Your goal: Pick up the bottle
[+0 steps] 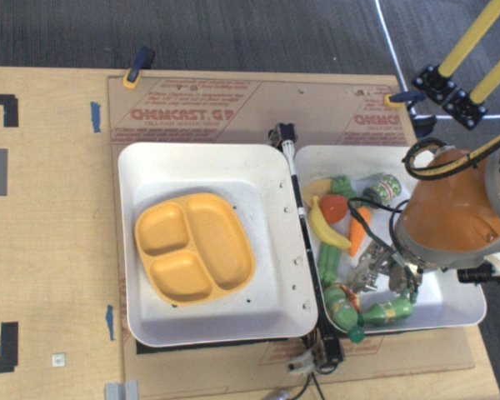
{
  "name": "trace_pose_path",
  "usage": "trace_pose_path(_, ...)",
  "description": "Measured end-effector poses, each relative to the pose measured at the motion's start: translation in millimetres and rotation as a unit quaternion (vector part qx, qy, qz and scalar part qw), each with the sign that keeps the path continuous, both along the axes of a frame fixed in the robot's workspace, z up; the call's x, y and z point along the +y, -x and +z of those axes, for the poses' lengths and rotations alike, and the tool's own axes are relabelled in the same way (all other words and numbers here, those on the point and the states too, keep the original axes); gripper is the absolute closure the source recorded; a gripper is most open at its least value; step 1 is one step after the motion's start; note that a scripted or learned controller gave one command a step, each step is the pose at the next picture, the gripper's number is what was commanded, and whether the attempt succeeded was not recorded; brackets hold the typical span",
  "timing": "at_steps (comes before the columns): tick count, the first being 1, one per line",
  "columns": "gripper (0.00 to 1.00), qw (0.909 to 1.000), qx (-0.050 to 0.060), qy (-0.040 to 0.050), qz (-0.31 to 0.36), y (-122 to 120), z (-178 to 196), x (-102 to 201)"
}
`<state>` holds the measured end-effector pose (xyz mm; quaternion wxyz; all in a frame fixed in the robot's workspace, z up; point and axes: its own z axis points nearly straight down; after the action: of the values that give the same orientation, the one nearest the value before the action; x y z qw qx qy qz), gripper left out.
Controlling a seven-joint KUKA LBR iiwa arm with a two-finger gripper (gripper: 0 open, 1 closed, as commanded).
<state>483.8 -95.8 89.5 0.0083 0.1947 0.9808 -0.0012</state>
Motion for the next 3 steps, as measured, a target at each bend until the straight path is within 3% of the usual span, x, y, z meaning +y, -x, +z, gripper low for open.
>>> trace_pose_path(1, 1.0, 0.9591, 0.002, 0.0005, 0.283, -20.0, -0.7, -35.0)
trace_pose_path(2, 1.0, 0.9431, 0.003, 0.0038, 0.332, -28.7, -0.3, -4.7)
trace_pose_path(3, 1.0, 0.8481, 0.006, 0.0024, 0.53, -4.3, 96.3, -22.6)
